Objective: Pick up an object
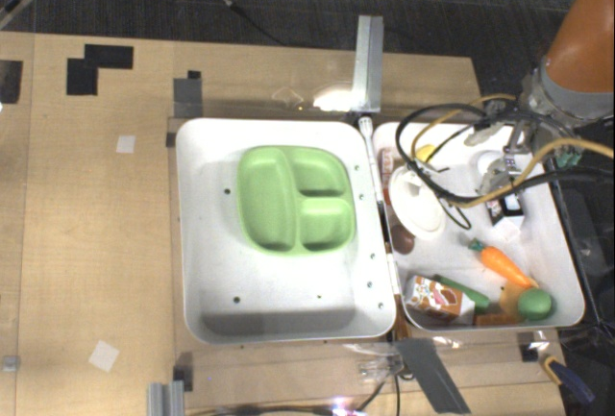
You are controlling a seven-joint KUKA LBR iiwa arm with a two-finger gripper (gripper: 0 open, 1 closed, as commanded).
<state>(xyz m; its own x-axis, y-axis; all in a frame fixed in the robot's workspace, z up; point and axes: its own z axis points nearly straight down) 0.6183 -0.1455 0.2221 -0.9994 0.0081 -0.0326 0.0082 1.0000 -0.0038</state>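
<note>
The right bin (567, 256) holds several small objects. A white cup (419, 204) lies at its left side, with a yellow piece (424, 153) behind it. An orange carrot (505, 265) lies near the front, beside a green ball (535, 305) in the front right corner. A brown printed packet (437, 300) rests at the front left. My gripper (504, 176) hangs low over the back right part of this bin, wrapped in black and yellow cables, above and right of the cup. Nothing shows held in it.
The left bin (207, 241) carries a green divided plate (293, 198) in its middle. A grey metal post (368, 63) stands behind the gap between the bins. The arm's orange band (588, 25) sits at the upper right.
</note>
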